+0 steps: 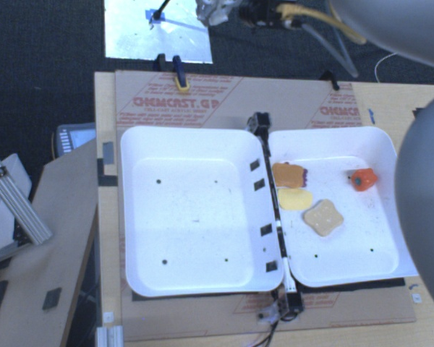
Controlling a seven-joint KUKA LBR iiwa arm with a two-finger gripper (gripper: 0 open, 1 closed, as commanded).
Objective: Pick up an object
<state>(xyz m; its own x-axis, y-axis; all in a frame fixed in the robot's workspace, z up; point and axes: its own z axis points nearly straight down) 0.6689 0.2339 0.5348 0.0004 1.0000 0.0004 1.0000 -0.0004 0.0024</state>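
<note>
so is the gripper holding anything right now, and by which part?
Nothing is held. The gripper sits up beyond the bins with nothing between its fingers; the toast slice and the orange piece lie in the right bin.

Both bins, the left bin point(192, 215) and the right bin point(347, 259), were plain white with small dark dots. In the right one lay an orange-brown piece point(288, 175) edged with purple, a pale yellow piece point(295, 199), a tan toast-like piece point(323, 217) and a red-orange piece point(362, 179) with a green spot. The surface point(224, 96) was light brown with red lettering.
</note>
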